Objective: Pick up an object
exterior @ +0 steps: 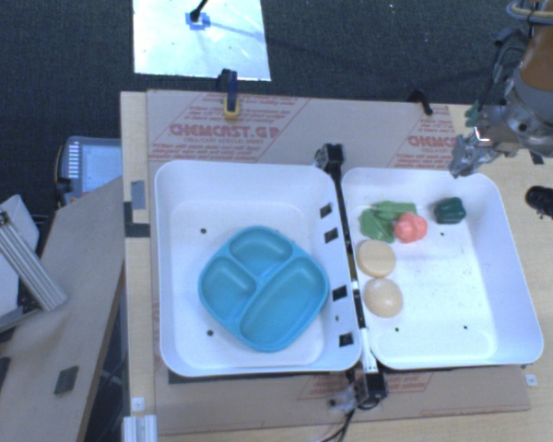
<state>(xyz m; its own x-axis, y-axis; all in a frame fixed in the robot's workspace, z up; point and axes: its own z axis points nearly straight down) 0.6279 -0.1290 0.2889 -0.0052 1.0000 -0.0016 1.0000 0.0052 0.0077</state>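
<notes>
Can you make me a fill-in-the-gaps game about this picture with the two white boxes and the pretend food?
1. The blue plastic divided plate lies in the ____ shallow white bin.
2. The small dark green toy lies in the ____ shallow white bin.
3. The round pink toy touches a toy that is light ____ in colour.
4. The number of round beige toys in the bins is ____.

Missing words: left; right; green; two
</notes>
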